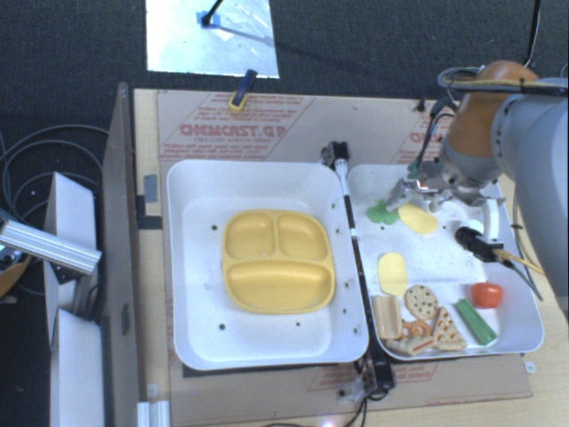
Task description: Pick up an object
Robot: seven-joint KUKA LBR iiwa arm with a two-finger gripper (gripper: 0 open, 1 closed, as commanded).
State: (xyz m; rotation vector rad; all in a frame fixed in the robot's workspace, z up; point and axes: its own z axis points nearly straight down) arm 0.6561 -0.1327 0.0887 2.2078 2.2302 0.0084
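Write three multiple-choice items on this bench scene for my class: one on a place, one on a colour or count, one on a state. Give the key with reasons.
1. Where does the yellow divided plate lie?
A. left bin
B. right bin
C. on the cardboard

2. What colour is the round toy beside the green stick?
A. blue
B. red
C. white

3. How many compartments does the plate have?
A. two
B. three
C. five

Key: 1 A, it sits mid-bin on the left. 2 B, it reads as a red tomato shape. 3 B, two small ones above one long one.
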